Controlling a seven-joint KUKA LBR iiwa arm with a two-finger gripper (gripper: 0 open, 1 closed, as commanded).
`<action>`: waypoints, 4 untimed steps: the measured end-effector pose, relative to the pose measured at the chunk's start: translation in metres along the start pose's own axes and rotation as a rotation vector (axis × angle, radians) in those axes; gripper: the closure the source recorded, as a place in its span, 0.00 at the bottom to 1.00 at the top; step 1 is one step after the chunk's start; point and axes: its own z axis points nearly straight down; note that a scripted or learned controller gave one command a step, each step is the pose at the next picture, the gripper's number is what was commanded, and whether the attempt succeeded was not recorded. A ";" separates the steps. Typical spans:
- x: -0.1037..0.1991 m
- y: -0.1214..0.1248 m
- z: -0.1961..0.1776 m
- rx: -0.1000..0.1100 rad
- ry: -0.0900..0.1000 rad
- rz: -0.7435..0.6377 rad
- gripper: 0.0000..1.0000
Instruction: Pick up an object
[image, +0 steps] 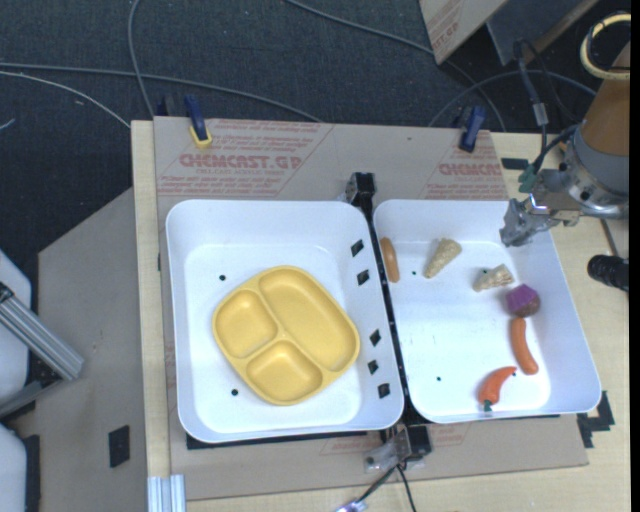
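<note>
While the gripper (520, 226), its opening impossible to judge, hangs over the right bin (575, 345)'s far right rim, the nearest item, a beige wedge (493, 279), lies just below-left.

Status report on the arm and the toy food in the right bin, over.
Gripper above right bin's top right corner, carrying nothing. Nearest: beige piece, purple piece. Sausage, chilli untouched. Path clear.
</note>
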 end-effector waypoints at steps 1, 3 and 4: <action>0.051 0.013 -0.003 0.005 0.003 -0.005 1.00; 0.161 0.031 0.028 0.012 0.004 -0.004 1.00; 0.219 0.050 0.026 0.005 0.004 -0.006 1.00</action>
